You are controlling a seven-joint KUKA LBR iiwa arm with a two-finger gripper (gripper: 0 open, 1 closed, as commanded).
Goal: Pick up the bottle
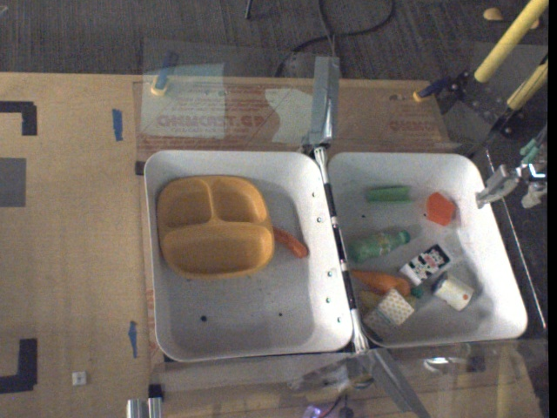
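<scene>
The bottle (379, 244) is pale green and translucent. It lies on its side near the middle of the right bin (500, 273), with its cap end pointing right. My gripper (512, 181) sits at the far right of the view, over the right bin's right rim and above and to the right of the bottle, well apart from it. Nothing is seen held in it.
Around the bottle in the right bin lie a green cylinder (387, 194), a red-orange block (440, 208), a black-and-white carton (426, 264), a white cup (453, 293), a carrot (380, 280) and a checkered box (392, 309). The left bin (252, 320) holds a yellow divided plate (213, 225).
</scene>
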